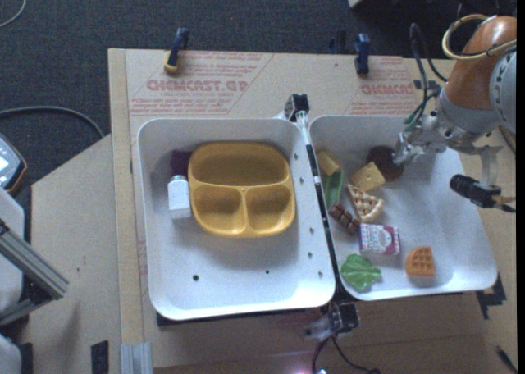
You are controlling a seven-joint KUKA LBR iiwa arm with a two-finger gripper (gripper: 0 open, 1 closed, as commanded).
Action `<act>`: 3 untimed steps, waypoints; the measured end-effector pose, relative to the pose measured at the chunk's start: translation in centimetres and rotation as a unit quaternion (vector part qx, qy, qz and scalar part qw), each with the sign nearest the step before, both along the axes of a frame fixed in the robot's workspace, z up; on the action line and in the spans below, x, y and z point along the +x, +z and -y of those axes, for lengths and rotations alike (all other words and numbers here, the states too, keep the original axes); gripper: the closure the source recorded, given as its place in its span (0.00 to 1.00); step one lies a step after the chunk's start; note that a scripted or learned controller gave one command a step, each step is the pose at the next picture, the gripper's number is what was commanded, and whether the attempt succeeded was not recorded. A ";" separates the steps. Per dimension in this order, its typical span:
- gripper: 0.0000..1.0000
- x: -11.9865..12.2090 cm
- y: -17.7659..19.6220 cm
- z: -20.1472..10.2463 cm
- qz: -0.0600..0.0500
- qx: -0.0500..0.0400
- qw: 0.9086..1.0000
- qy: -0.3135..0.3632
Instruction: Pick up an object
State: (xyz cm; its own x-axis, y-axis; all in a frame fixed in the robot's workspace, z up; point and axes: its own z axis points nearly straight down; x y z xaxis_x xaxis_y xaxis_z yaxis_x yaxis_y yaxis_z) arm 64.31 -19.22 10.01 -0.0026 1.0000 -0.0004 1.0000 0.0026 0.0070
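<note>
camera view: claw (404, 153) hangs beside round brown donut (382, 161), no long axis.

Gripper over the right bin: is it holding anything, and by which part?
Cannot be told: the gripper sits at the dark round object, but no grasp is visible.

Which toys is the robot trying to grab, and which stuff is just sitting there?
Part of the job, in the right bin by the end effector:
brown round piece, cheese wedge, pizza slice, pink carton, waffle, green leaf

Just lying about, in the left bin:
yellow divided tray, small white bottle
</note>
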 end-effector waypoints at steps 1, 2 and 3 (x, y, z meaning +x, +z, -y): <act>1.00 -0.5 6.2 -0.2 0.001 -0.001 1.000 -0.001; 1.00 -0.1 12.5 0.5 0.001 -0.002 1.000 -0.001; 1.00 0.0 12.5 0.5 -0.001 -0.001 1.000 0.000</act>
State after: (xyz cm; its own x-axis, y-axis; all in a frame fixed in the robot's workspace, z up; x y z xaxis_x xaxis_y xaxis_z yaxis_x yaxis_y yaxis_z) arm 64.31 -19.68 22.54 -0.0017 1.0000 -0.0023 1.0000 0.0018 0.0041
